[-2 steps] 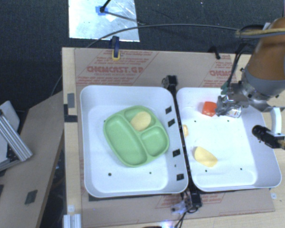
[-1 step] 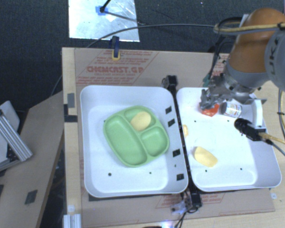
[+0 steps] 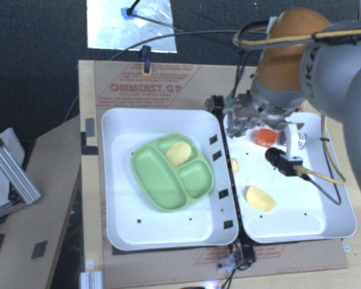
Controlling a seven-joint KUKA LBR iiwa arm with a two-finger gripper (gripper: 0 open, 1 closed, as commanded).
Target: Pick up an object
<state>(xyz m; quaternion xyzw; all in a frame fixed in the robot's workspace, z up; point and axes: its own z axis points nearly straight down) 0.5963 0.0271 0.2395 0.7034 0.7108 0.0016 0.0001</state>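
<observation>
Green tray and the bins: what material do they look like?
Green tray: likely moulded plastic, matte; uniform colour, rounded compartment walls, soft sheen. White bins: likely thin formed plastic, slightly glossy; rounded corners, smooth raised rims. Neither is certain from look alone.

right bin [image 3: 325,221]: front floor open | yellow piece [image 3: 260,198] near divider | arm [image 3: 301,71] crowds the back

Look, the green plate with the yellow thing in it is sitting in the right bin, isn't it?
Not quite. The camera view shows the green plate, with the yellow thing in one compartment, sitting in the left bin, not the right bin.
</observation>
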